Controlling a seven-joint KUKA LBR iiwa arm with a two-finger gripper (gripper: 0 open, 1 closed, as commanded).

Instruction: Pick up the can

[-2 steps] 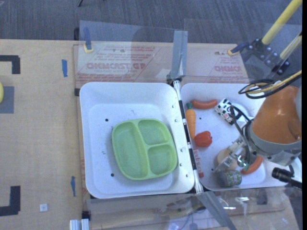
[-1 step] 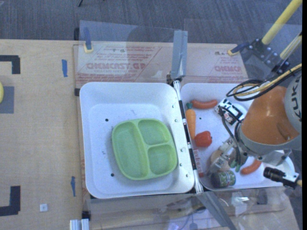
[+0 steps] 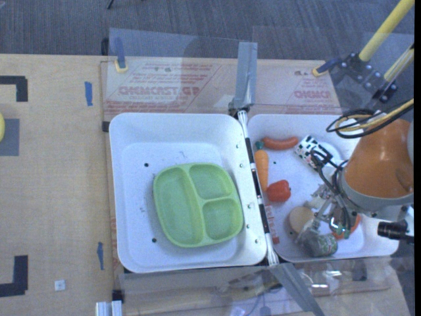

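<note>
Can (image 3: 321, 244), on side, right bin's front

two white bins (image 3: 125, 176), one green tray (image 3: 197, 203), one carrot (image 3: 262, 168), one can (image 3: 320, 243).

A broad orange band (image 3: 380, 166) wraps the arm (image 3: 385, 206), grey casing under it. Black and yellow cables (image 3: 358, 120) loop over the top. Below, the gripper (image 3: 325, 224) is bare metal, thin rods threaded with coloured wires.
</note>
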